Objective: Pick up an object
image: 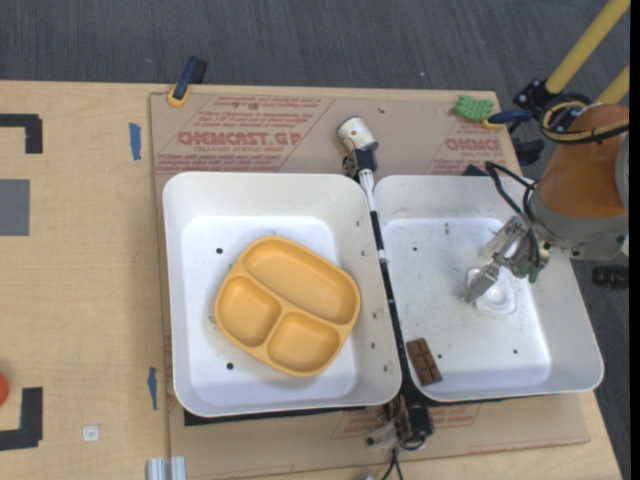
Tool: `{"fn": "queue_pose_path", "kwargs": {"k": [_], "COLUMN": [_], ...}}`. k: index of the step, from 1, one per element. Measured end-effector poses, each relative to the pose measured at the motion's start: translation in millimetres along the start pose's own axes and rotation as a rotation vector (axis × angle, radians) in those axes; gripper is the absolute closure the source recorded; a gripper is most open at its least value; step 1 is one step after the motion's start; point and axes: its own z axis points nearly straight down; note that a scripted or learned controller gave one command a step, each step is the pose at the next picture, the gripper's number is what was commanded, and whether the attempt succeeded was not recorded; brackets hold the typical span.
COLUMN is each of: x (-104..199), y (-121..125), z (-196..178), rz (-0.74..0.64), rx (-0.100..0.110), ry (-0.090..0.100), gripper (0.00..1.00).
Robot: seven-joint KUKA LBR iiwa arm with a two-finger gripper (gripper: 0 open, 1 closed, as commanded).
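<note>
Camera view: gripper [487,286] low in the right bin [520,368], fingers' state unclear; yellow tray [288,305] in the left bin [200,268].

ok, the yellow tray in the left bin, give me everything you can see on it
The yellow divided plate looks like matte plastic: rounded corners, raised rim, three compartments, one long along the far side and two smaller on the near side. It lies flat and upright, rotated askew, on the floor of the left bin, near its middle. It touches only the bin floor, and its compartments hold nothing.

Glossy yellow plastic divided plate [288,306]
</note>
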Motion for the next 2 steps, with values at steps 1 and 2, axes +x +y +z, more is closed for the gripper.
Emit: {"fn": "queue_pose_path", "kwargs": {"k": [1,2], "x": [-15.0,-74.1], "y": [30.2,6.2], "z": [-0.1,-0.3], "rz": [-0.217,-0.241], "rx": [-0.001,0.001], "ry": [-0.004,-0.001], "gripper": [0.00,0.00]}}
